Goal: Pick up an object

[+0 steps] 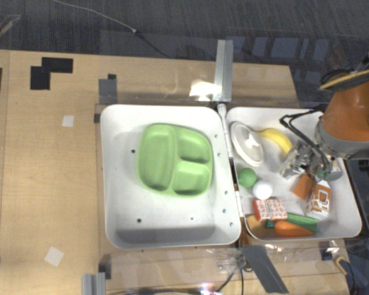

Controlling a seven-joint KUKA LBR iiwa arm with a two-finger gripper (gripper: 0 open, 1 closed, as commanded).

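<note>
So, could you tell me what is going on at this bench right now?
A grey robot arm with an orange band reaches in from the right over the right bin. Its gripper is low among toy food: a banana, a white bowl, a green ball, a white ball, small cartons and a carrot. I cannot see anything held between its fingers. The left bin holds a green divided tray.
</note>
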